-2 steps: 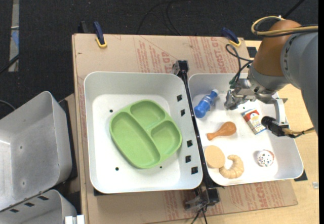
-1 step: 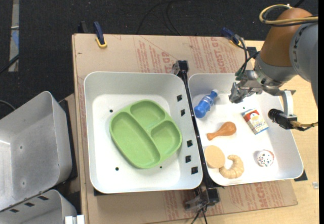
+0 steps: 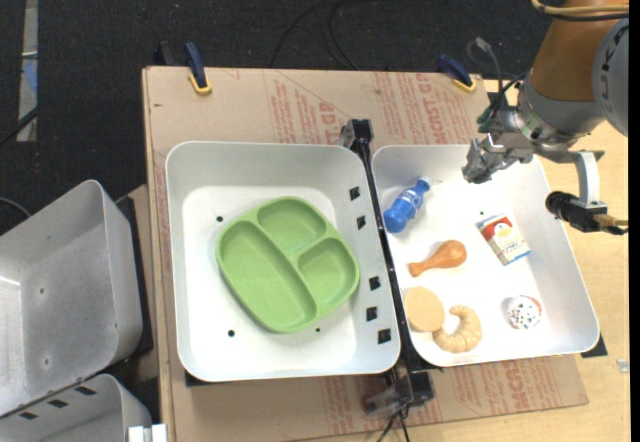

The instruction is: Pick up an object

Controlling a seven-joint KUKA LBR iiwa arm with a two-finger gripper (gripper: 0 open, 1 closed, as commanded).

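Observation:
The right bin [image 3: 570,280] holds a blue bottle [image 3: 404,206], an orange drumstick-shaped toy [image 3: 440,257], a small red and white carton [image 3: 503,237], a round tan disc [image 3: 423,309], a curled tan pastry [image 3: 460,329] and a white spotted ball [image 3: 522,312]. My gripper [image 3: 482,167] hangs over the far part of this bin, to the right of the bottle and above the carton. Nothing shows between its fingers.
The left bin [image 3: 190,230] holds a green divided plate [image 3: 287,263]. A black divider [image 3: 375,230] runs between the bins. A grey tub [image 3: 60,300] stands off the bench at the left. Blue and yellow clamps [image 3: 198,70] grip the board's far edge.

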